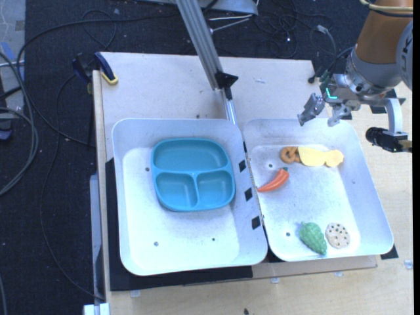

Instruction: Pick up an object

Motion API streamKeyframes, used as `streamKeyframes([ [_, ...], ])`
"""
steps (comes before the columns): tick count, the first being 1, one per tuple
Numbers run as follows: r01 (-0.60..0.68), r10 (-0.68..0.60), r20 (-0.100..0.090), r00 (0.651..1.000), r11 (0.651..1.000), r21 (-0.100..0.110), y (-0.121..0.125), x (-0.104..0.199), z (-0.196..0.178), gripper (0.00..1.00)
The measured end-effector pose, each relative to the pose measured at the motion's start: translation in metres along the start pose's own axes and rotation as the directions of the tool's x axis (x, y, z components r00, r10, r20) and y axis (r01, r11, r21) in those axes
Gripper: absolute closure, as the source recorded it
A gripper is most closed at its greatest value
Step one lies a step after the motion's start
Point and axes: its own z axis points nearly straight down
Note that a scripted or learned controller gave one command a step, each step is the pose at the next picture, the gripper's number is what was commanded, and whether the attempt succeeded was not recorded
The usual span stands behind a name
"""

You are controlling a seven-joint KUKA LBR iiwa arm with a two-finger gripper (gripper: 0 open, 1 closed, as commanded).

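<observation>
- Dark carpet strewn with black cables surrounds the pale wooden table (170,84), which carries two shallow white bins side by side.
- Nearest the camera in the right white bin (374,202), well below the end effector, lie a green leafy plastic toy vegetable (314,237) and, just beside it, a round speckled cookie toy (337,235).
- Farther up, below and left of the end effector, sits an orange-red toy chili pepper (274,180).
- Just beneath the end effector lie a small brown pretzel-like ring (288,154) and a flat yellow toy piece (316,157), touching each other.
- Well to the left, the left white bin (131,176) holds a blue three-compartment plastic plate (193,174).
- Over the right bin's far edge hangs the end effector (325,109), fingers spread apart, nothing between them.
</observation>
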Motion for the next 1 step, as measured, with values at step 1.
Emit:
streamKeyframes([
  [1,0.001,-0.001,0.001,1.0,1.0,-0.006,0.0013,0.0001,-0.0031,0.0],
])
